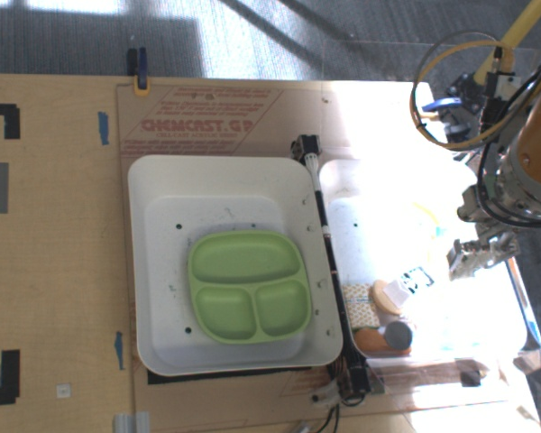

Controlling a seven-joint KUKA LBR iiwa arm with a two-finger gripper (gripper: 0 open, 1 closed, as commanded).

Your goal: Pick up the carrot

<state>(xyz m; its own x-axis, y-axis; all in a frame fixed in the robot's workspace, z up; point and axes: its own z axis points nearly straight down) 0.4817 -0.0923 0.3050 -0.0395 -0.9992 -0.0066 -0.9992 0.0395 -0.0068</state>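
A green three-compartment plate (249,285) lies flat in the left white bin (153,206), toward its near edge, while the overexposed right bin (361,215) holds a small cluster of blurred items (392,309) in its near-left corner.

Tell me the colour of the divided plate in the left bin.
Light green, plain; the divided plate shows clearly in the camera view.
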